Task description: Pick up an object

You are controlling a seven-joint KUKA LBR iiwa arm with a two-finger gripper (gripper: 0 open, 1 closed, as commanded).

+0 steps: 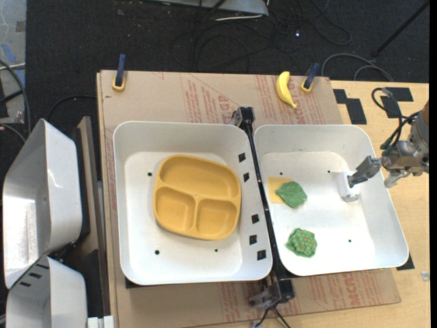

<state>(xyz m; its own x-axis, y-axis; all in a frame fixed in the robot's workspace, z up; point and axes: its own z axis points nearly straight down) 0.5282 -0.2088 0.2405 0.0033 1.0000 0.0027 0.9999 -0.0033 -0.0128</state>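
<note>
Surface: brown board (205, 91) on a dark floor strewn with cables; two blue-and-yellow clamps at its far edge.
Left bin (133, 183): shallow, white, at 9 o'clock from centre; touches the right bin along a black divider strip.
Yellow tray (198, 197): three compartments, lies flat in the middle of the left bin.
Right bin (382, 231): shallow, white, at 3 o'clock from centre.
Upper green object (293, 195): lumpy, in the right bin at its 9 o'clock side, resting partly on a flat yellow piece (274, 189).
Lower green object (302, 242): speckled, at 6 o'clock from the upper one, apart from it, nothing touching it.
Banana (286, 89): small, yellow, on the board outside the bins at 12 o'clock from the right bin, beside a clamp.
Hand (350, 187): over the right bin toward its 3 o'clock side, tilted downward; whether open or closed cannot be told; well apart from both green objects.
Arm (410, 149): grey, enters from 3 o'clock.
</note>
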